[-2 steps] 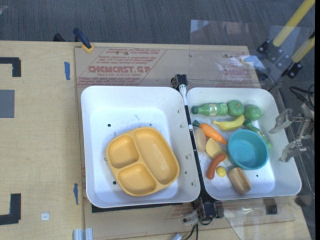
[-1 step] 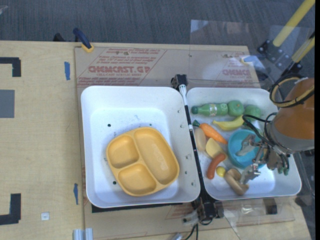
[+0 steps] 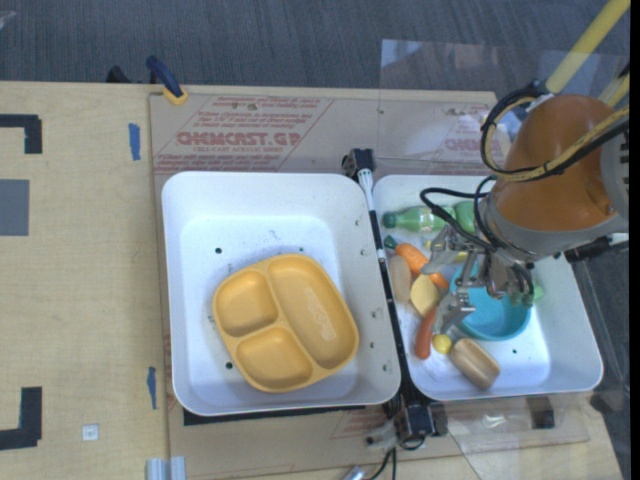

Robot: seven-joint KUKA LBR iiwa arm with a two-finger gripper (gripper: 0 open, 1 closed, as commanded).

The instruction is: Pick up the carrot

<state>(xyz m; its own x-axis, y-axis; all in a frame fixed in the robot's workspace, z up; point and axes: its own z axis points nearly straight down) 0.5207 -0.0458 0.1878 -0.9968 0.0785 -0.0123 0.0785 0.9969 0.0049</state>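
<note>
The carrot (image 3: 428, 330) lay slanted in the right bin (image 3: 575, 363), between a tan bread piece (image 3: 473, 361) and a yellow wedge (image 3: 425, 293). The gripper (image 3: 462, 303) hung just beside it over a blue bowl (image 3: 497, 316); whether it was released or clenched could not be determined. The left bin (image 3: 195, 268) held 1 yellow divided plate (image 3: 285, 321).

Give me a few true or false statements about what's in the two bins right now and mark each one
1. The yellow divided plate lies in the left bin. True.
2. The carrot lies on the yellow divided plate. False: it lies in the right bin, beside a blue bowl.
3. The tool is over the right bin. True.
4. The green bottle stands upright in the left bin. False: it lies on its side in the right bin.
5. The plate has three compartments. True.
</note>
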